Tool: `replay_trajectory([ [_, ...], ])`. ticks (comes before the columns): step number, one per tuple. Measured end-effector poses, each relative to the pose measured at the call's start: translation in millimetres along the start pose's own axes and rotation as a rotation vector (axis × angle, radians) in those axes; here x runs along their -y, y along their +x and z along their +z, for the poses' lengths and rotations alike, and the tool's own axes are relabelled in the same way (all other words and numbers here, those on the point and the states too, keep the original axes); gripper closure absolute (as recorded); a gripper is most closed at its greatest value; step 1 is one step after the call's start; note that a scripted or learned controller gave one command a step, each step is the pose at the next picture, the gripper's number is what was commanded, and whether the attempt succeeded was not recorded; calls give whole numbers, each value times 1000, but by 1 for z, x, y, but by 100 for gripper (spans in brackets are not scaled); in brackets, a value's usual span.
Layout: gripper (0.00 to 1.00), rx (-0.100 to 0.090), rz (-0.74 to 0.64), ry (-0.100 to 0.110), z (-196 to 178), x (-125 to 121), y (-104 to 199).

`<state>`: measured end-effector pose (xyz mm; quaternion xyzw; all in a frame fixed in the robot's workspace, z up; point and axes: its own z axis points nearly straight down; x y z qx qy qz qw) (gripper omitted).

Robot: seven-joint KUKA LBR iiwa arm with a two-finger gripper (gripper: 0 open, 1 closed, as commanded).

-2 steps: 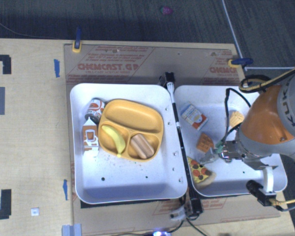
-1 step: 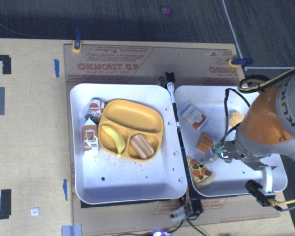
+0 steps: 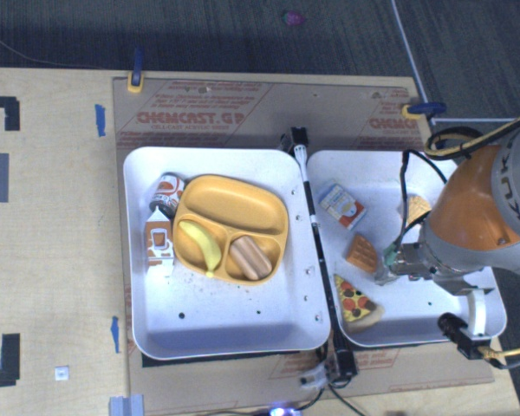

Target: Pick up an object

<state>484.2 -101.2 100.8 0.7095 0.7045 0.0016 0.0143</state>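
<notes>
My gripper (image 3: pixel 388 265) hangs low over the right bin (image 3: pixel 468 319), right beside an orange waffle-like square (image 3: pixel 360 252) on its left. A toy pizza slice (image 3: pixel 357 302) lies in front of the gripper near the bin's front left corner. A small blue and white box (image 3: pixel 341 204) sits toward the back of that bin. A yellow-orange piece (image 3: pixel 416 206) peeks out behind the arm's cable. The grey arm with its orange band (image 3: pixel 472 211) covers the bin's right half.
The left bin (image 3: pixel 234 328) holds a yellow divided plate (image 3: pixel 234 199) with a banana (image 3: pixel 201 244) and a hot dog (image 3: pixel 250 258). A can (image 3: pixel 165 192) and an orange carton (image 3: pixel 159 243) lie along its left wall. A black divider (image 3: pixel 312 232) separates the bins.
</notes>
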Motion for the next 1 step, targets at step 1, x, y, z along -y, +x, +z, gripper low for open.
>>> replay_trajectory([
  [1, 0, 0, 0, 0, 0, 0, 0],
])
